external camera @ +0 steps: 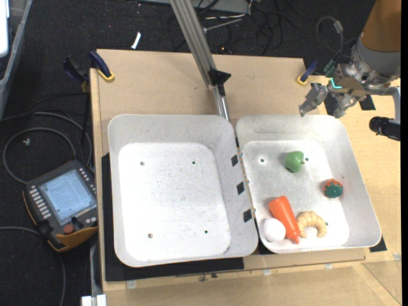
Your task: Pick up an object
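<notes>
White bins number two: the right bin [357, 190] holds five objects, green [294, 161], red [333, 188], orange [285, 218], white [275, 230], tan [312, 223], while the empty-handed end effector [325, 104] hangs spread above its far rim.

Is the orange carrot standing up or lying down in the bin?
Lying down. The orange carrot lies flat on the right white bin's floor, touching the white egg.

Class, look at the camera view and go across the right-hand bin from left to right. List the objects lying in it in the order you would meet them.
White egg → orange carrot → green pepper → curled shrimp → red strawberry.
</notes>
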You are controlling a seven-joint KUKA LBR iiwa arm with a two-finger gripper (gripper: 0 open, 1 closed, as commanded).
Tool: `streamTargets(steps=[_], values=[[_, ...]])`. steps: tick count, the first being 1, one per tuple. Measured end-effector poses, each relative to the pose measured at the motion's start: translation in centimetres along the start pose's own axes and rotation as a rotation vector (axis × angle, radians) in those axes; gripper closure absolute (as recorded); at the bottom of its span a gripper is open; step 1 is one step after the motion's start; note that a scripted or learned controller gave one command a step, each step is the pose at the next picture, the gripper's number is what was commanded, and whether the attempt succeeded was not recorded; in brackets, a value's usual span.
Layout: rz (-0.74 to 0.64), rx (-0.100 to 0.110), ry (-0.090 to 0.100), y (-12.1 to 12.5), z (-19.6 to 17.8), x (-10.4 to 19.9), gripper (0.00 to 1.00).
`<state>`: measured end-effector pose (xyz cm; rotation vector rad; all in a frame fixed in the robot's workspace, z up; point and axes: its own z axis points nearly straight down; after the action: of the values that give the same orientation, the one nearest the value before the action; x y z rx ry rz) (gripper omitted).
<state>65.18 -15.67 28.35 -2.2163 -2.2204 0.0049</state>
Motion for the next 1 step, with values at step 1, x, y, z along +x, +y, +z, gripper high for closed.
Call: streamTargets(steps=[1], values=[[-0.002, -0.005, -0.002, 0.07, -0.29, 0.02, 0.00]])
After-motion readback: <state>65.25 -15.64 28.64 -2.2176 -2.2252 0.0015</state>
